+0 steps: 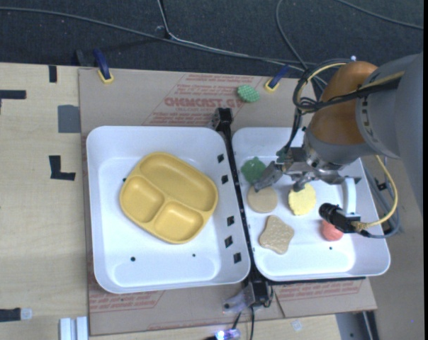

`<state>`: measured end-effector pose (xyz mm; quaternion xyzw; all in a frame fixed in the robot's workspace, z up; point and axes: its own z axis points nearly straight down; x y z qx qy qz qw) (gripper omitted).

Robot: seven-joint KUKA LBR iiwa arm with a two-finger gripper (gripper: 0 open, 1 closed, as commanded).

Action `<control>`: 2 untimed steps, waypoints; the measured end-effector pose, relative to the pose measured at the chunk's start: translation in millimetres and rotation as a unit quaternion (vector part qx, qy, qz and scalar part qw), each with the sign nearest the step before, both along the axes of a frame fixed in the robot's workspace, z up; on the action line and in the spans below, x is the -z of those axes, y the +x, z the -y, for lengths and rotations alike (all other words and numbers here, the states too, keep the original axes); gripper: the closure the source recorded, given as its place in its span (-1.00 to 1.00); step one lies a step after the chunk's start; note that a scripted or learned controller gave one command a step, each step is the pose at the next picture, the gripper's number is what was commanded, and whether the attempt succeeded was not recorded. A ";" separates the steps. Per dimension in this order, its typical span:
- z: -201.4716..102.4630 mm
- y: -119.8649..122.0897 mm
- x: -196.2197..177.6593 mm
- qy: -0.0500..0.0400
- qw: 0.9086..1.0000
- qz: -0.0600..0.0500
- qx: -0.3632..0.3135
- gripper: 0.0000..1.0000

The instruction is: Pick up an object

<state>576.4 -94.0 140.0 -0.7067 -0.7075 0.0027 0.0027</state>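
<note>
My gripper (282, 183) hangs low over the right bin (370, 264), near its middle. Its two fingers are spread open with bare white floor between them. One finger (265, 181) ends just above a round tan cookie (262, 201) and beside a green piece (254, 168). The other finger (300, 185) ends at the top edge of a yellow piece (302, 202). A tan toast-shaped piece (276, 235) lies toward the bin's front. A red piece (332, 231) sits at the right, partly under a black part of the arm's cabling.
The left bin (104, 261) holds a yellow divided plate (169, 197). A small green object (248, 93) lies on the cardboard behind the bins. Cables loop around the arm's wrist (341, 119) above the right bin's back edge.
</note>
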 end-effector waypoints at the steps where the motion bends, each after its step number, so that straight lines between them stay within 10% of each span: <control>1: -0.9 -1.2 53.9 0.000 1.000 0.001 0.000 -1.00; 2: -1.8 -0.4 41.4 0.000 1.000 0.002 -0.001 1.00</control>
